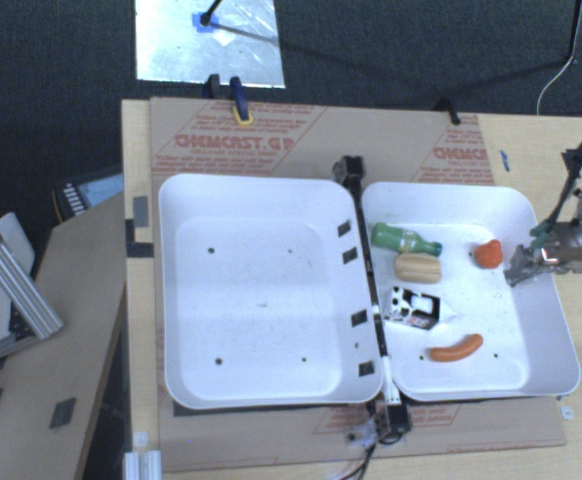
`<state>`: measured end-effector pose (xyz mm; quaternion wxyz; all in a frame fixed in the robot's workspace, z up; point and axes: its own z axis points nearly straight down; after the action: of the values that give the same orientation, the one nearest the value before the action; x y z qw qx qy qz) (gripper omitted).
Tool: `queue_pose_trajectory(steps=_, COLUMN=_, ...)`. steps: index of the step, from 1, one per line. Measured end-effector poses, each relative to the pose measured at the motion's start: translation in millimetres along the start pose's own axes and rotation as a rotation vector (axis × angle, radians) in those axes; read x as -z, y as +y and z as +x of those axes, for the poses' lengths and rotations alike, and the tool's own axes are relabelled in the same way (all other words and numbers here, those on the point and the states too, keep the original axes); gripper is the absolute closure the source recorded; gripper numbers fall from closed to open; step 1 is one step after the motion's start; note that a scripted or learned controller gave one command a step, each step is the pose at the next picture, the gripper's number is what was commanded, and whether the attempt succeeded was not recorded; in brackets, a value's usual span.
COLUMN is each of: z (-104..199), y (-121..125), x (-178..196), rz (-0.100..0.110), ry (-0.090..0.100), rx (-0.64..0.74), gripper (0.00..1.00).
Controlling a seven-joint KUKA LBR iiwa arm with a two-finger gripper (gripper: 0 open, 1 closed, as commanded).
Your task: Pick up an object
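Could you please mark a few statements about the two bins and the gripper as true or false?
1. All the loose objects lie in the right bin. True.
2. The green bottle stands upright. False: it lies on its side near the divider.
3. The gripper holds the sausage. False: the sausage lies apart from it, near the bin's front.
4. The red-orange object is the item nearest the gripper. True.
5. The black-and-white packet rests on top of the bun. False: it lies on the bin floor, in front of the bun.
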<state>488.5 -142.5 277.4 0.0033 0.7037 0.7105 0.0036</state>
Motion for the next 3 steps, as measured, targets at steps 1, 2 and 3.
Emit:
queue_pose_trajectory(steps=1, z=44, y=0, x=20, rz=0.005, ry=0.0, rx=-0.001, gripper=1.0)
queue_pose_trajectory(steps=2, z=115, y=1, x=68, rz=0.002, ry=0.002, rx=0.003, gripper=1.0)
queue_pose_trajectory(steps=3, z=176, y=2, x=138, rz=0.0, ry=0.002, rx=0.002, gripper=1.0)
